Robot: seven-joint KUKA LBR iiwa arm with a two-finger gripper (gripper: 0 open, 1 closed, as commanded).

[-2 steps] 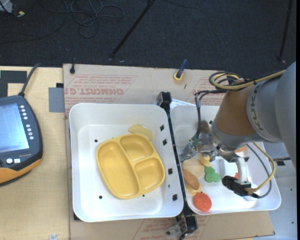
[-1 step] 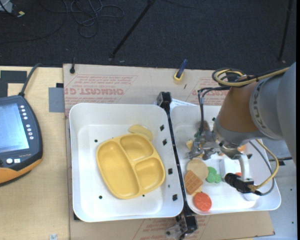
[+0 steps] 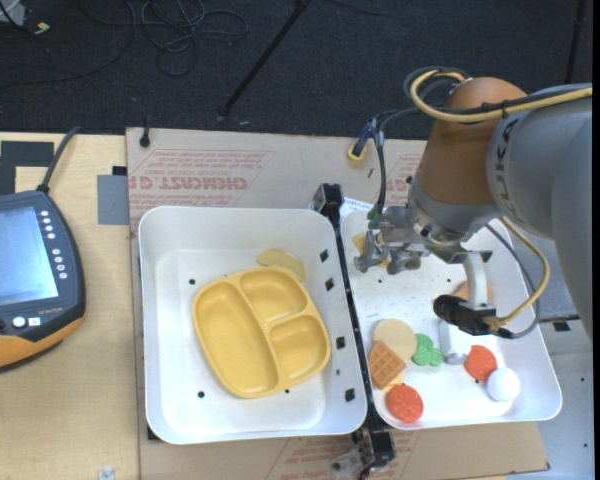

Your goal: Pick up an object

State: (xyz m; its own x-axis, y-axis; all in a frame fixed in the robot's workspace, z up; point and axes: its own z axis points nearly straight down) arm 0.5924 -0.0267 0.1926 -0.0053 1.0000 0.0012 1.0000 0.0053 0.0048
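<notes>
Clearly the task is only at its beginning, as far as I can judge. The arm (image 3: 500, 158) enters from the right of the frame and bends down over the right bin (image 3: 540, 393), in its upper left part. The gripper (image 3: 385, 256) hangs there close to the divider between the two bins, above a bare white part of the floor. Its mechanism is small and dark against the bin, so I cannot tell whether it is released or clenched, and I see no object carried by it.

The things that could be picked lie together in the lower part of the right bin, well apart from the gripper: a waffle piece (image 3: 386, 364), a pale round piece (image 3: 396, 335) touching it from above, a green item (image 3: 426, 351), a red round item (image 3: 404, 403), an orange-red item (image 3: 480, 361) and a white ball (image 3: 502, 384) at the lower right. All of them rest on the bin floor.

The left bin (image 3: 165, 268) holds a yellow divided tray (image 3: 260, 330), with a small pale item (image 3: 282, 261) just above it.

So nothing is lifted yet. What is left, in my opinion, is nearly everything: choosing one object, moving toward the lower part of the frame, descending, closing and raising it.
</notes>
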